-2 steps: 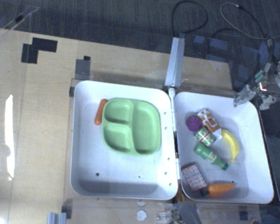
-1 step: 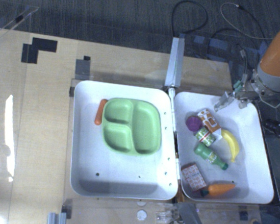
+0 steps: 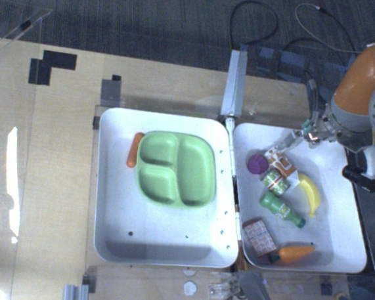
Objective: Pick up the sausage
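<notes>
Camera view
Desk: a pale wooden desk (image 3: 39, 184) is seen from above, with two shallow white bins set side by side on it.
Left bin: the left bin (image 3: 158, 245) is occupied by a green divided tray (image 3: 176, 169), placed toward its far half.
Sausage: the sausage (image 3: 134, 149) is found in the left bin, lying lengthwise against the tray's left edge, near the bin's far left corner.
Right bin: the right bin (image 3: 346, 214) is filled with small items: a purple round piece (image 3: 258, 163), a small printed carton (image 3: 281, 167), a green bottle (image 3: 282, 209) lying on its side, a banana (image 3: 311, 194), a patterned flat packet (image 3: 259, 235) and a carrot (image 3: 294, 252) at the near edge.
Arm: the arm (image 3: 369, 78) is brought in from the right, its orange band over the right bin's far right corner.
End effector: the end effector (image 3: 316, 133) is held above the far edge of the right bin; whether it is wide or narrow cannot be told, and nothing is seen in it.
Sausage relative to end effector: the sausage is well apart from the end effector, in the other bin, beyond the tray.
</notes>
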